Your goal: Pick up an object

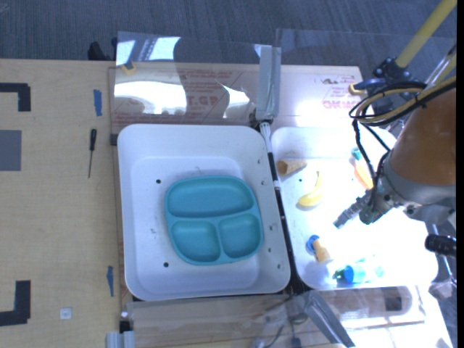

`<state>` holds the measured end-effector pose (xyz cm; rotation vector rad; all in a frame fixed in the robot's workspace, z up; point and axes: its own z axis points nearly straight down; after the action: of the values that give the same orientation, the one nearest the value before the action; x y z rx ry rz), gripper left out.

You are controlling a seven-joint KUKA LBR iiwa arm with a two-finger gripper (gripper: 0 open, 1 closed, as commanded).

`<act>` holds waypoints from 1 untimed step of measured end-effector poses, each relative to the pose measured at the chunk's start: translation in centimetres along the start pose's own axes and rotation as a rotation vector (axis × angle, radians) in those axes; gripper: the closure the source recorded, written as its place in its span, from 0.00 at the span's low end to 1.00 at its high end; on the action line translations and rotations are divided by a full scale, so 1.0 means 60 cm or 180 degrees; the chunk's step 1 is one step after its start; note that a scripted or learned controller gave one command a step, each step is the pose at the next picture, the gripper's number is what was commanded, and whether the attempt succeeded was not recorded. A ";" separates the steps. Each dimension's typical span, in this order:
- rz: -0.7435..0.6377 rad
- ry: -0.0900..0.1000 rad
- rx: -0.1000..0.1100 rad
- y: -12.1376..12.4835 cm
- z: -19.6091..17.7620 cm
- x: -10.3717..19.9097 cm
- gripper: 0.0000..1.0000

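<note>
Camera view shows the arm point(428, 147) reaching in from the right, over the right bin point(290, 140). The gripper point(348, 216) hangs above the middle of that bin; whether it is apart or together cannot be told, since glare washes out the tip, and nothing is visibly held.

Candidate objects lie in the right bin: a yellow banana point(311, 196) just left of the gripper, a tan piece point(291, 167) near the bin's upper left corner, a small blue-and-orange item point(317, 249) below, and a blue-green item point(355, 272) near the front edge. The left bin point(138, 158) bears a teal divided tray point(213, 218).

The step in hand appears to be the approach. The banana is probably the nearest target. Recommended procedure: centre the tool over the banana's middle, align the closing direction across its narrow width, descend vertically, and close only once the fruit sits between the contact surfaces. The curved skin may roll; avoid grazing the bin wall.
</note>
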<state>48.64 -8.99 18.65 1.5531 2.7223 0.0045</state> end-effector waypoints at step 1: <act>-0.1806 0.0026 0.0016 -0.032 0.112 -0.050 1.00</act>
<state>48.57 -12.54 11.93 0.7311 3.0569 0.0004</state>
